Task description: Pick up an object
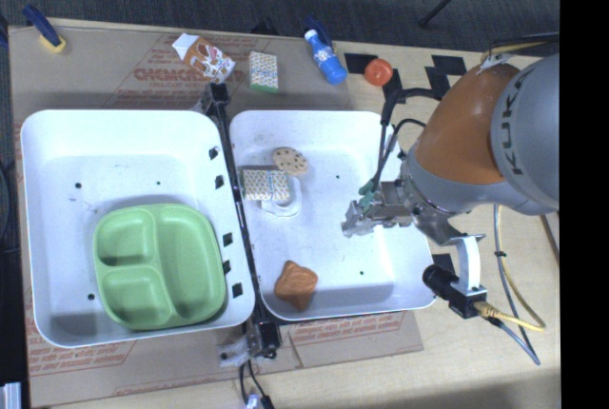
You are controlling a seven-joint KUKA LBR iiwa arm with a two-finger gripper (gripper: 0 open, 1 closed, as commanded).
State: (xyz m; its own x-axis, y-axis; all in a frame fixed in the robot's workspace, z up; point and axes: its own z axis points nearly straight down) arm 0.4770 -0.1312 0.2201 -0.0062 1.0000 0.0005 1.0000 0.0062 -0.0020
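arm (476, 146): grey with orange band, reaching in from the right, hanging over the right bin's right half
tool (354, 219): sitting low over the right bin floor, right of center; cannot tell if it is apart or together, nothing seen clamped in it
right bin (324, 126): white, shallow, holding 3 loose things
cookie (289, 160): round, tan with dark chips, lying in the upper-left part of the right bin, well apart from the tool
wrapped packet (263, 184): clear-wrapped rectangular item, lying just below the cookie, near the bin's left wall
brown lump (296, 283): orange-brown, lying at the bin's lower-left, near the front wall, apart from the tool
left bin (57, 141): white, sitting side by side with the right bin
green tray (157, 264): 3-compartment plate, lying in the left bin's lower half
tabletop (124, 74): cardboard-covered, carrying both bins
behind the bins: snack bag (203, 58), small green-and-white box (264, 71), blue bottle (326, 57) lying on its side, orange ball (379, 71), all lying on the tabletop outside the bins
far left: blue-and-yellow clamp (44, 29) sitting at the tabletop's back corner
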